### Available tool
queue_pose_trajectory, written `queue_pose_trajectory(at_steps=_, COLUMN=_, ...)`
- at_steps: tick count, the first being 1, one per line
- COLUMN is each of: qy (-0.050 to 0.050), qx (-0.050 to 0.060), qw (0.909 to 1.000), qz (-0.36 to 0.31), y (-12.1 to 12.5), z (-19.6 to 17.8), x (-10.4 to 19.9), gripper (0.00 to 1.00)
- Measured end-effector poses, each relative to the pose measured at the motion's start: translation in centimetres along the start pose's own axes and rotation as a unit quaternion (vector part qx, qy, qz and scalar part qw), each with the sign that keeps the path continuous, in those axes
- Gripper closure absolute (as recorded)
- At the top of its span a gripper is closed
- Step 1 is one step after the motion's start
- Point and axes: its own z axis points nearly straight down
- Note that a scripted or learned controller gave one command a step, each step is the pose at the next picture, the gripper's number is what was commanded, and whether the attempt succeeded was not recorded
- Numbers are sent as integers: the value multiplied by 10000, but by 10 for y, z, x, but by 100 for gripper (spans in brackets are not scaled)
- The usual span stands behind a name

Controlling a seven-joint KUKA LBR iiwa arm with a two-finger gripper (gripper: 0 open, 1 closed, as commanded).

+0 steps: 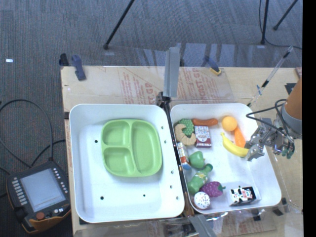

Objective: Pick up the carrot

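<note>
Grey carpet floor — tripod legs stand behind the plywood bench.

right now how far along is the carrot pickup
Done: the gripper has reached the right bin, close to the carrot. In hand: nothing visible; the carrot lies in the bin between the orange and banana. Left: closing on it and lifting.

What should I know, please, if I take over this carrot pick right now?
Hand: at the right bin's right edge, beside the banana's lower end; whether it is open or shut cannot be told, and nothing is seen in it.
Carrot: lying in the right bin between the orange and the banana, touching the banana.
Done: the hand is close to the carrot.
Left: grasp and lift.
</note>
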Motion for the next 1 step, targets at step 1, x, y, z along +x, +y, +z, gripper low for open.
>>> queue_pose_trajectory(at_steps=1, qy=33, qx=-13, qw=9838, qz=-1790, y=26, z=98, x=-51, gripper=100)
